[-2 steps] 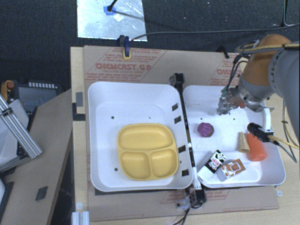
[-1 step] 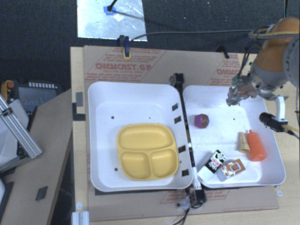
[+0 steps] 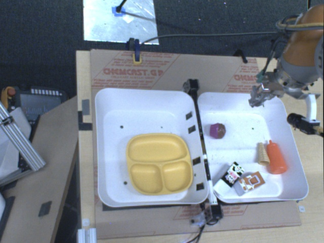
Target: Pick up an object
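Camera view reads "CHEMCAST" in red on the brown sheet [image 3: 136,71] covering the worktop [image 3: 61,135], printed again, partly hidden, near the far right corner. My gripper [image 3: 257,99] hangs over the far right corner of the right bin [image 3: 298,186]; I cannot tell how it is set. Below and left of it, well apart, lies a purple ball [image 3: 217,130]. Near the bin's right wall rest an orange bottle [image 3: 276,157] and, just beside it, a tan cone [image 3: 262,153]. At the near edge sit a black-and-white block [image 3: 233,174] and an orange-brown carton [image 3: 251,181]. The left bin [image 3: 109,105] carries a yellow divided tray [image 3: 158,162].
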